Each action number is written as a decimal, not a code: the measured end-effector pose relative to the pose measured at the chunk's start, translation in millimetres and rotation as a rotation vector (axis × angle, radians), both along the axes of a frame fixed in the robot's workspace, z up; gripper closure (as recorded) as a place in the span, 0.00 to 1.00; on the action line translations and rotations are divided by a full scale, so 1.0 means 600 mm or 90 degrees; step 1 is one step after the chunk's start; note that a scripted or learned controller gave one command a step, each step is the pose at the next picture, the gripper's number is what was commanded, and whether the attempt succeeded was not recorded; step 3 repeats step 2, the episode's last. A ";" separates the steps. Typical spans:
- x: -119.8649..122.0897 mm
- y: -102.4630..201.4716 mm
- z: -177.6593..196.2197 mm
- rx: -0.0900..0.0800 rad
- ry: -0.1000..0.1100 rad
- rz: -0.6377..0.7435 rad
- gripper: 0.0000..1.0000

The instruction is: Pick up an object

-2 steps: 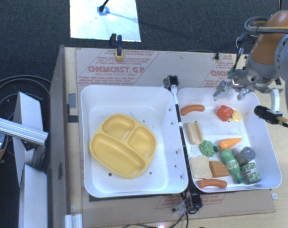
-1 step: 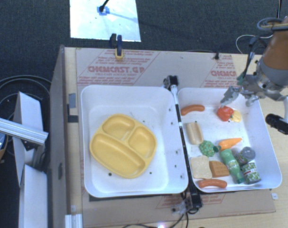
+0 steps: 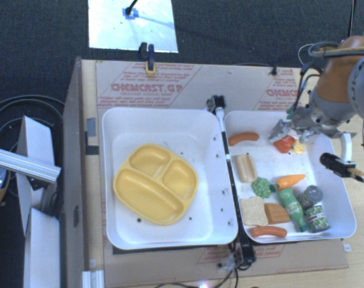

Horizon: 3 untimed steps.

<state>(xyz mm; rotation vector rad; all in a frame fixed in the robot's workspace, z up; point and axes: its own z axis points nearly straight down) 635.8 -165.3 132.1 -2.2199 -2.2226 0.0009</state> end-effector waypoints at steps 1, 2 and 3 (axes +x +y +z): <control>0.016 -0.026 -0.071 -0.002 -0.006 0.000 0.00; 0.017 -0.026 -0.055 -0.002 -0.008 0.002 1.00; 0.017 -0.026 -0.055 -0.002 -0.008 0.002 1.00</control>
